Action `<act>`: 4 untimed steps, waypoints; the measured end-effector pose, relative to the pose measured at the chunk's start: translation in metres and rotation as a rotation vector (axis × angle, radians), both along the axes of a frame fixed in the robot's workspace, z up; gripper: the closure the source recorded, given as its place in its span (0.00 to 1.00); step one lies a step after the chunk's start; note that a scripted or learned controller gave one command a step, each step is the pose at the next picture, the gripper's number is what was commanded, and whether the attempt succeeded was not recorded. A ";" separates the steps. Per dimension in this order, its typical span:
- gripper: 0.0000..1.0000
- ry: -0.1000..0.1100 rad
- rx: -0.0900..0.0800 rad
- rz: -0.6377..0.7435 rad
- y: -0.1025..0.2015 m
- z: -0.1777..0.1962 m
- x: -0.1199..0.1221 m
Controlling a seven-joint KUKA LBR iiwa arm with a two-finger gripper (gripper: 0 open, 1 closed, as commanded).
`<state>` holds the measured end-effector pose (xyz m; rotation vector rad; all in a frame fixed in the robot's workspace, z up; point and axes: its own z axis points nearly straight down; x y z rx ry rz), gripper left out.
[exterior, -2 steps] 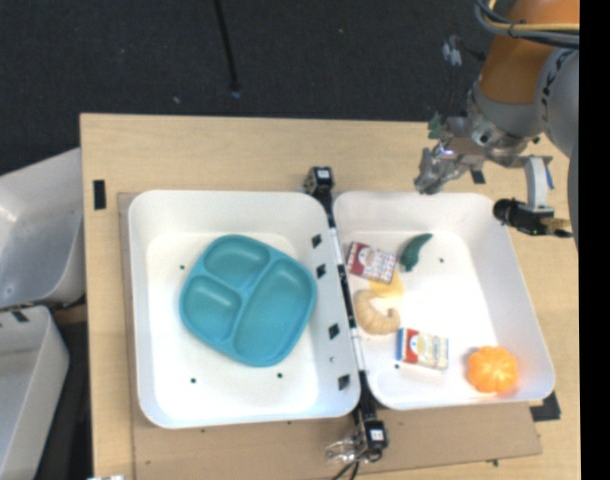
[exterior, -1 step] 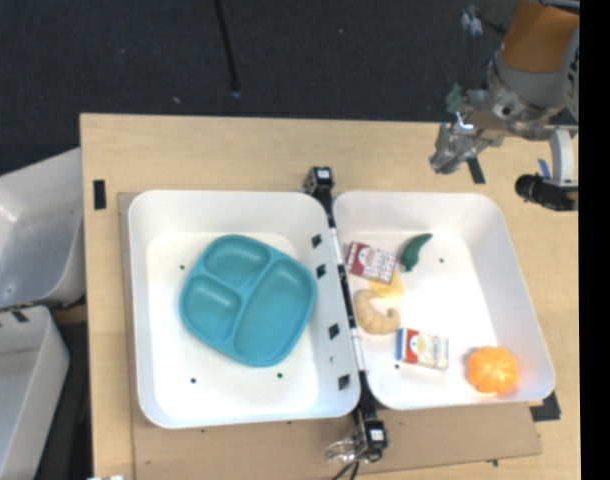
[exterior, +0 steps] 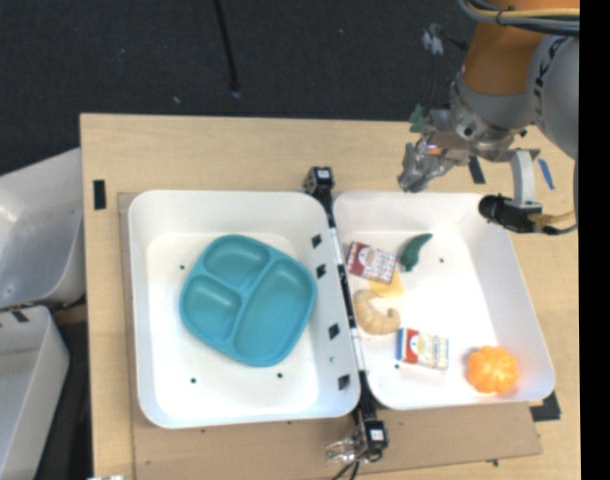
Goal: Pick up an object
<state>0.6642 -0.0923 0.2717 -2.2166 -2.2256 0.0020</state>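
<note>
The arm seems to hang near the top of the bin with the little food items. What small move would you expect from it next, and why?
Probably a short move forward and down over the right white bin. The two-finger gripper hangs above the bin's far rim, beside nothing graspable, while the dark green curved toy and the small red-and-white box lie nearest below it.

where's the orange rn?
The orange sits in the right bin, at its near right corner in the camera view, just right of the small white carton.
</note>
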 end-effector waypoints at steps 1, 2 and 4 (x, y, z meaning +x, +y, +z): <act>1.00 0.000 0.000 0.000 0.037 -0.011 -0.018; 1.00 0.001 0.001 0.000 0.081 -0.027 -0.041; 1.00 0.000 0.002 0.002 0.168 -0.021 -0.092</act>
